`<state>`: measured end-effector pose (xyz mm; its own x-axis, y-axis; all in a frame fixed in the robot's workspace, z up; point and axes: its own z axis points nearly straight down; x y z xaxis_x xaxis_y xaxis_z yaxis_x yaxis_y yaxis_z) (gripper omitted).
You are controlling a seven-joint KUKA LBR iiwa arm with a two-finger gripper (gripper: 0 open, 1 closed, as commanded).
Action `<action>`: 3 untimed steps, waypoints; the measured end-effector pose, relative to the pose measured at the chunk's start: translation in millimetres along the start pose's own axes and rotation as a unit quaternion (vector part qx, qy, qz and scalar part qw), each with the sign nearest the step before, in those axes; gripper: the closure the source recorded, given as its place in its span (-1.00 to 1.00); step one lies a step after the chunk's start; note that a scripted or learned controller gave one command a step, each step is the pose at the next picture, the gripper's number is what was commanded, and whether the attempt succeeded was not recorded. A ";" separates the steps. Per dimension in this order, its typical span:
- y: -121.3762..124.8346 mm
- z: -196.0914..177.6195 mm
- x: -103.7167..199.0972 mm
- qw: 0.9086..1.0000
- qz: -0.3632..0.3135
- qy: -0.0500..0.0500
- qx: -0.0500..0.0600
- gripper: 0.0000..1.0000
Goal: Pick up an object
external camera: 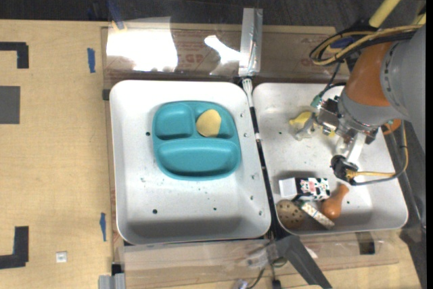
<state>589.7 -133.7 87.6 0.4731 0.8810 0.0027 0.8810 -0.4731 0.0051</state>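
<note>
The yellow object (300, 122) lies just beside the hand (323, 113), whose grip I cannot tell.

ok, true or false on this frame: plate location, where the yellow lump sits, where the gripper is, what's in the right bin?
1. The teal divided plate lies in the left bin. True.
2. The round yellow item sits in the plate's large lower compartment. False: it is in the upper right compartment.
3. The gripper is over the left bin. False: it is over the right bin, close to a small yellow object.
4. Several items, among them an orange-handled tool, lie bunched at the right bin's near edge. True.
</note>
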 end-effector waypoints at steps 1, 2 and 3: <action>-0.4 0.8 -0.3 1.000 0.000 0.000 0.001 -1.00; -8.4 0.4 -8.4 0.973 -0.229 -0.001 0.002 -1.00; 47.5 1.7 18.6 0.958 -0.286 -0.001 0.001 -1.00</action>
<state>640.5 -139.7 86.2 -0.0866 0.9962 -0.0012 0.9962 0.0866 0.0040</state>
